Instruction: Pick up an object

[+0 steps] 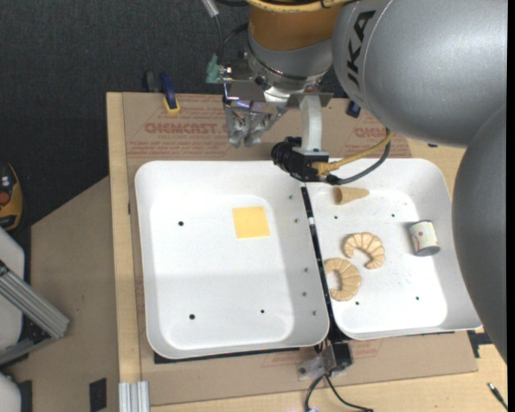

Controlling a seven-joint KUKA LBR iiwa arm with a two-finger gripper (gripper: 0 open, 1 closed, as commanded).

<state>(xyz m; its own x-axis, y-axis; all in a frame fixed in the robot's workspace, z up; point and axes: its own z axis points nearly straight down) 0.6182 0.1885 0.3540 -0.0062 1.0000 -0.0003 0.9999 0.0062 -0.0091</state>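
You see two bins, left (161,265) and right (438,314): smooth white plastic, soft sheen. Under them, a board (193,121) of matt brown cardboard with faded red print. Yellow square (251,222): flat, matt, cheese-like. Two croissants (364,249) (344,278): rough, matt, ridged tan crust. Arm shell (434,64): smooth grey, satin gloss; band (290,20) glossy orange. Gripper (245,129): bare dull metal.

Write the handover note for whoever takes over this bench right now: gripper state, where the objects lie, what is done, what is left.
Gripper: above the bench's back edge, beyond both bins, holding nothing visible; finger state unclear.
Left bin: one yellow square.
Right bin: two croissants side by side, a small cone near the back, a white cylinder to the right.
Done: nothing picked up.
Left: lower into a bin, grasp one object, lift it.
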